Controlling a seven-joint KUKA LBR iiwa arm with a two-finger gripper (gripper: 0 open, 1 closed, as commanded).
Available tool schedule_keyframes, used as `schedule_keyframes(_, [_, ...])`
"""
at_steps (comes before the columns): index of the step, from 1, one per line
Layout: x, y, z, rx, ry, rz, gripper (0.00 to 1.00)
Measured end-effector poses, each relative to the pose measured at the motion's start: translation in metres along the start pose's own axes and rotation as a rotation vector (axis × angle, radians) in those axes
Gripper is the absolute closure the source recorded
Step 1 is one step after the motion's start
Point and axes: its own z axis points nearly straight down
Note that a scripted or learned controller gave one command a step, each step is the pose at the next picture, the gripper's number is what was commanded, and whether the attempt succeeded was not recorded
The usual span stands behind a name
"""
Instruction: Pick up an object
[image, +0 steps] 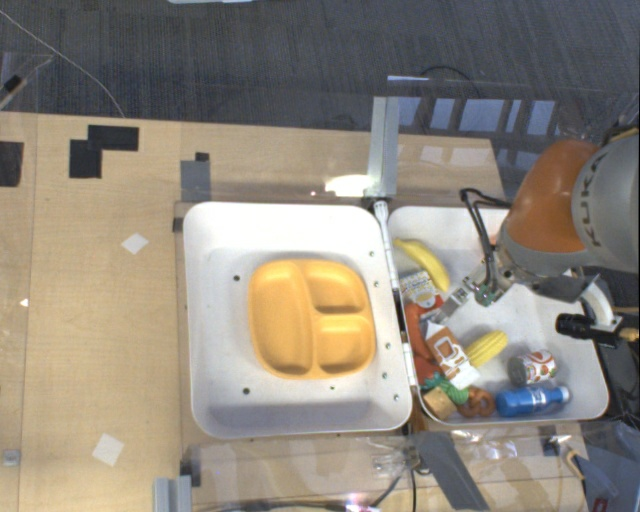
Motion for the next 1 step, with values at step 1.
schedule_keyframes(1, [-0.0582,0.0523,0.0098,0.002,0.0,0.045,0.0])
